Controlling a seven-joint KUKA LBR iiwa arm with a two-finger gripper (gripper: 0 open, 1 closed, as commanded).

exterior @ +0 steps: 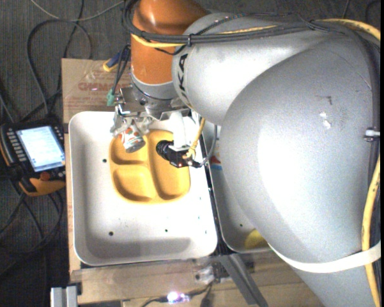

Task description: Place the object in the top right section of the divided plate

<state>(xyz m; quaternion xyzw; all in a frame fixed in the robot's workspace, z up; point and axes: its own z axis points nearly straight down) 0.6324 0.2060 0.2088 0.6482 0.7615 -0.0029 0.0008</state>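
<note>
A yellow divided plate (147,183) lies in the left white bin (96,190). My gripper (133,133) hangs over the plate's upper left part, just below the orange wrist band. Between its fingers sits a small silvery object with red marks (134,139), held a little above the plate. A black piece with a yellow cable (172,153) hangs beside it over the plate's upper right section.
The big grey arm (287,139) covers most of the right bin (243,235), where a bit of a yellow thing (255,238) shows. A handheld pendant with a lit screen (35,149) lies left of the bench. Cables run across the floor.
</note>
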